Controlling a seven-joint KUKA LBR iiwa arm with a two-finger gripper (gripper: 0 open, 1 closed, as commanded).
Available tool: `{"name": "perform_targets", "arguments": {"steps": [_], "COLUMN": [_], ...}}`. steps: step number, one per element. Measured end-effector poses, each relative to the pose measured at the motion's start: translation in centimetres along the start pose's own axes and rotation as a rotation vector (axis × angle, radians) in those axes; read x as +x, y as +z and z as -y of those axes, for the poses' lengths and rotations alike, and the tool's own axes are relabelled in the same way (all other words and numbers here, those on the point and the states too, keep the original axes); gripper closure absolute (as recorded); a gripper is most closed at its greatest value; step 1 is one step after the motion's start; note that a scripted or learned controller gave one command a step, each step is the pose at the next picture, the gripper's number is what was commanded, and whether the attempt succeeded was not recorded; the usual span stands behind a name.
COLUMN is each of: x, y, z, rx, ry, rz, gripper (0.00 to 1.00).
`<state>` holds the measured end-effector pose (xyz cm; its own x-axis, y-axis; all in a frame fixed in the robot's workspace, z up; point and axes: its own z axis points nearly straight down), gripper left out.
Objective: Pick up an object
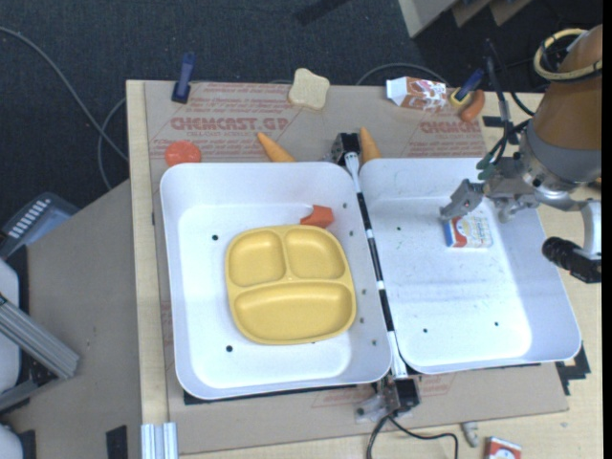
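Observation:
A small white carton with red and blue print point(469, 230) lies flat in the upper part of the right bin point(478, 342). My gripper point(486, 203) hangs just above the carton's far edge, with the grey wrist and orange band behind it to the right. Its two fingers stand apart, one at the left point(461, 199) and one at the right point(513, 205). Nothing sits between them, and the gripper is open. In the left bin point(191, 256), a yellow divided plate point(287, 283) and a small orange piece point(318, 216) rest on the floor.
On the cardboard behind the bins lie a bread-slice toy point(309, 87), a blue clip point(182, 77), an orange disc point(182, 151), a carrot point(275, 148) and a small printed carton point(417, 92). A black clamp point(346, 146) sits at the divider between the bins.

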<state>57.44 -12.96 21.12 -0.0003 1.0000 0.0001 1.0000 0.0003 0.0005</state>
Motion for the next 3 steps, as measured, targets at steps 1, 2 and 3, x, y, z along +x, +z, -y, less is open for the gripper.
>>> {"name": "perform_targets", "arguments": {"steps": [1, 2, 3], "x": [-3.0, -3.1, -3.3], "y": [3.5, 8.8, 9.5], "z": [-1.6, -3.3, -4.6], "rx": [0.001, 0.003, -0.001], "ry": [0.001, 0.0, -0.001], "rz": [0.001, -0.001, 0.001], "gripper": [0.0, 0.0, 0.0]}}
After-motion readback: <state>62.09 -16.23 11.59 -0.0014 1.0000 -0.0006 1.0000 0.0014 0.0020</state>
